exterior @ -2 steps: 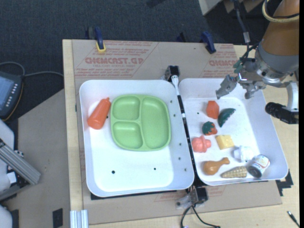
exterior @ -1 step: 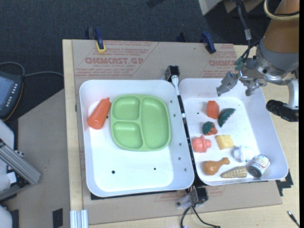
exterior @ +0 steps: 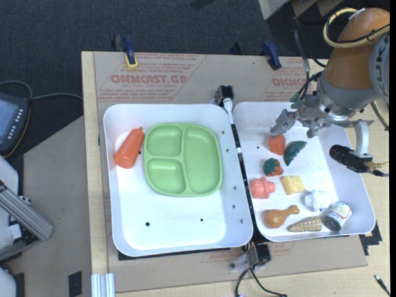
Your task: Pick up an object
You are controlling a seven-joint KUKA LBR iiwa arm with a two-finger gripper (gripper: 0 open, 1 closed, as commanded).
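Nothing is lifted yet, by my reckoning. Along the near edge of the right bin (exterior: 365,218) lie the toy corn cob (exterior: 305,226), small tin can (exterior: 337,215) and toy drumstick (exterior: 280,216). Mid-bin sit the yellow block (exterior: 292,184), pink toy (exterior: 262,188) and green broccoli piece (exterior: 272,166). Toward the far edge, the gripper (exterior: 299,124) hangs with fingers spread, empty, just above the red-orange toy (exterior: 276,144) and dark green leaf (exterior: 294,150). Which one it wants, I cannot tell. The left bin (exterior: 124,215) holds a green divided plate (exterior: 183,159) and toy carrot (exterior: 129,148).
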